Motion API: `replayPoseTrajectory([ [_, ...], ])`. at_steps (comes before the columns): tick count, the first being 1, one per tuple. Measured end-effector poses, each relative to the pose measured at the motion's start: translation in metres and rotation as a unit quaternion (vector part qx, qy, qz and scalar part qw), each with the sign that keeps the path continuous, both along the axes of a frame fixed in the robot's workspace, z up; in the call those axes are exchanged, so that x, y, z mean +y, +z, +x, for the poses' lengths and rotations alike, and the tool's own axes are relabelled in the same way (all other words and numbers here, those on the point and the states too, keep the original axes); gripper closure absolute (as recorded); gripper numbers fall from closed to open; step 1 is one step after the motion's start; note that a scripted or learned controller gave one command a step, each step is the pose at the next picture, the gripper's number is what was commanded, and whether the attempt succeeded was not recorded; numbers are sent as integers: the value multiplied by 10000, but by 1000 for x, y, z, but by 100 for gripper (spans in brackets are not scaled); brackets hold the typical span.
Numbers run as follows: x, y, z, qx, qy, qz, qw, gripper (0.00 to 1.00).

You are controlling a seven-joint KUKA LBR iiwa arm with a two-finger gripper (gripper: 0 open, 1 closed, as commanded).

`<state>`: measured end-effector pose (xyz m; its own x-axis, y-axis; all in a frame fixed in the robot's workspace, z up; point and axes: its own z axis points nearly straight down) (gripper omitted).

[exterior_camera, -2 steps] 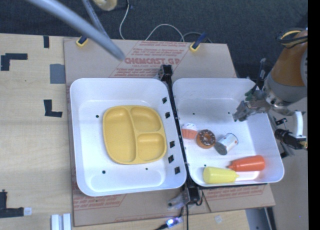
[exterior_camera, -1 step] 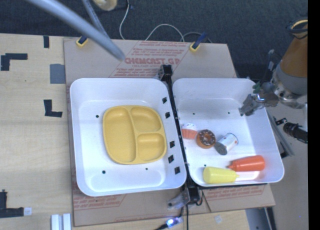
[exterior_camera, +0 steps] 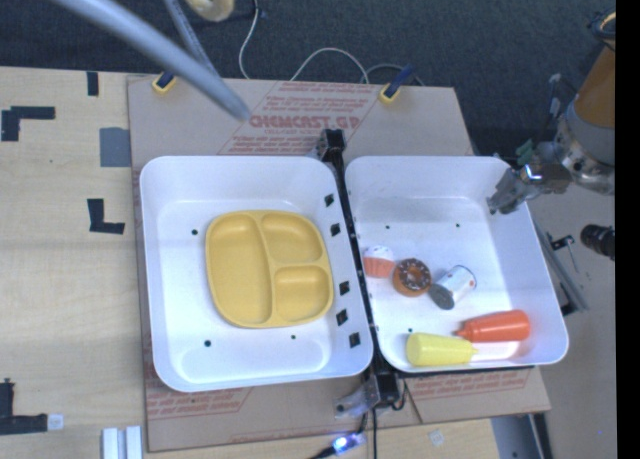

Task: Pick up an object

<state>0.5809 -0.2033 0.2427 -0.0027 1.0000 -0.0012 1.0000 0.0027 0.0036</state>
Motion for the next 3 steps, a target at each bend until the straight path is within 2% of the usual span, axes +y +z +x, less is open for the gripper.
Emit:
replayPoseTrajectory([
  [2,106,-24,0,32,16,12,10000,100],
  [3,159,-13,1,20,22,12,10000,100],
])
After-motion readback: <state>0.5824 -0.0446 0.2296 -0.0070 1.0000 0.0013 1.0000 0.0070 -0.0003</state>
